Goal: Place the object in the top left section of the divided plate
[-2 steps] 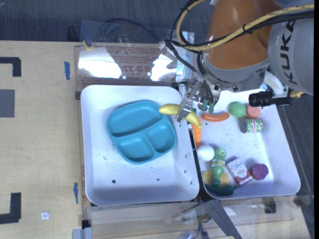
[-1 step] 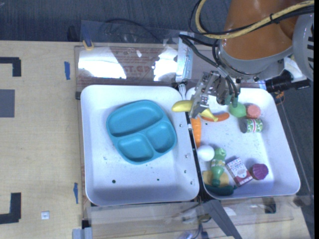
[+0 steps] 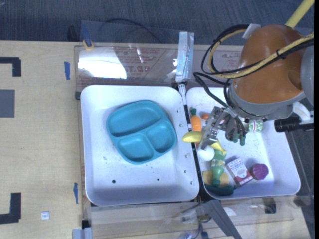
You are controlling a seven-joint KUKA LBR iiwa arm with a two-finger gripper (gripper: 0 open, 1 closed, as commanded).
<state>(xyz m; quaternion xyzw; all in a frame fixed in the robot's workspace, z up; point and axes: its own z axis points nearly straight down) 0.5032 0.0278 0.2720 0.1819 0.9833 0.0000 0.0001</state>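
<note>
2 shallow white bins sit side by side on the bench. The left bin (image 3: 94, 183) holds a blue divided plate (image 3: 141, 131) with 3 sections — 1 long section across the upper left and 2 smaller ones toward the lower right — lying slightly turned in the bin.

The right bin (image 3: 284, 178) carries the clutter. Along its left wall lie an orange piece (image 3: 196, 124), a yellow banana-like piece (image 3: 191, 137) that reaches over the divider between the bins, a white rounded item (image 3: 206, 155), and a green and yellow cluster (image 3: 218, 176) at the bin's lower left. Beside that cluster sits a small red and white box (image 3: 238, 171), with a purple round item (image 3: 259, 171) just to its right.

The arm (image 3: 269, 63) reaches in from the right, and its gripper (image 3: 213, 131) hangs low over the left part of the right bin, just beside the yellow piece. Whether the gripper is open, closed or holding something I cannot tell — cables and toys blur its tip.
</note>
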